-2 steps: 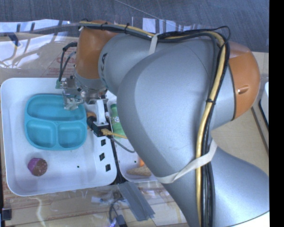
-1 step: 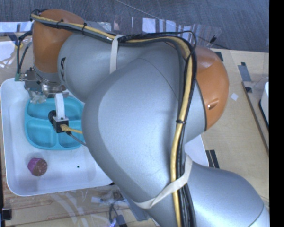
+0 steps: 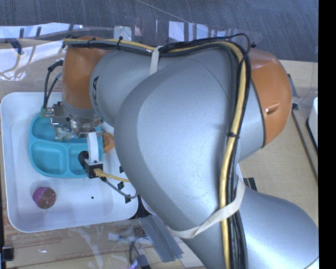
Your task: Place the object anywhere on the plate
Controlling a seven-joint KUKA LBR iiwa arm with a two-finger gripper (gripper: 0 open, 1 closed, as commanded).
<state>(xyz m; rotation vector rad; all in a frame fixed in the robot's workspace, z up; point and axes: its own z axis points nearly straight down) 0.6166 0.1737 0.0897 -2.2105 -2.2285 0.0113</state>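
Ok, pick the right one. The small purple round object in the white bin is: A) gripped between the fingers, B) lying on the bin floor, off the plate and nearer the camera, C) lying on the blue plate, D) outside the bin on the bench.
B: the purple object lies on the white bin floor, clear of the blue plate, which sits further back under the gripper.

Glossy blue plastic plate [image 3: 56,153], smooth white plastic bin [image 3: 11,150], satin grey arm [image 3: 179,150], wooden bench [image 3: 280,161]
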